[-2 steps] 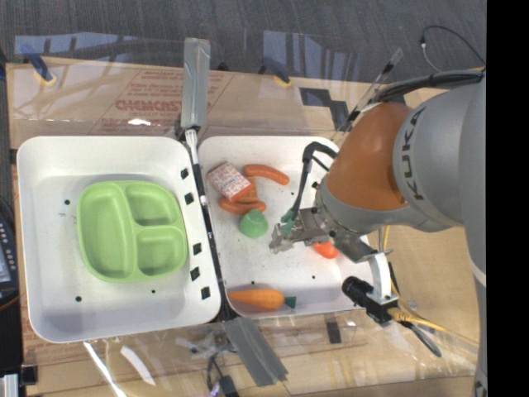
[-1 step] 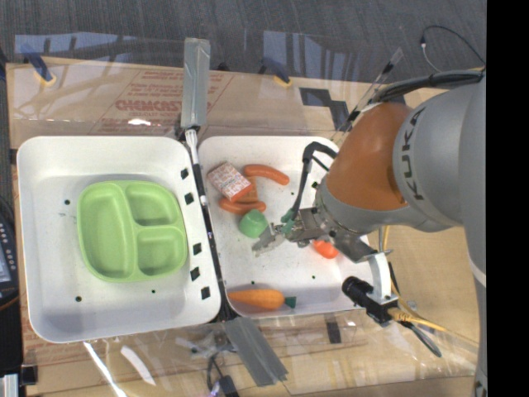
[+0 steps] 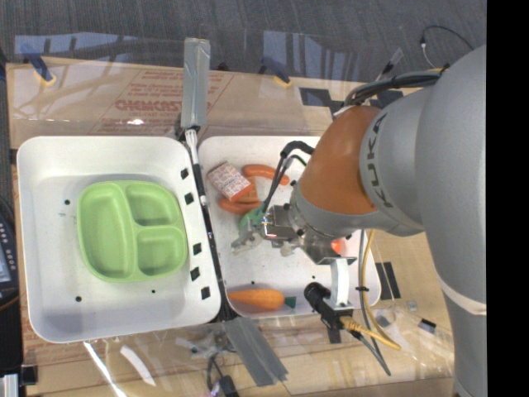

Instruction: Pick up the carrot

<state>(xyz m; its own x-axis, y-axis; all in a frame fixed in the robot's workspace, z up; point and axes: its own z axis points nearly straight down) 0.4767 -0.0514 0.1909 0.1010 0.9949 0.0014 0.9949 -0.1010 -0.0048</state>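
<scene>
The carrot (image 3: pixel 257 299), orange with a green stub at its right end, lies flat along the near wall of the right bin (image 3: pixel 216 151). My gripper (image 3: pixel 248 235) hangs over the middle of that bin, pointing left. It sits well beyond the carrot and apart from it, with nothing visibly held. The bulky grey and orange wrist (image 3: pixel 347 176) hides the right half of the bin.
An orange-and-white snack packet (image 3: pixel 229 182) and two reddish-orange pieces (image 3: pixel 263 173) (image 3: pixel 238 207) lie just beyond the gripper. The left bin (image 3: pixel 50 304) holds a green divided plate (image 3: pixel 132 228). Tape and cables lie on the bench at the near edge.
</scene>
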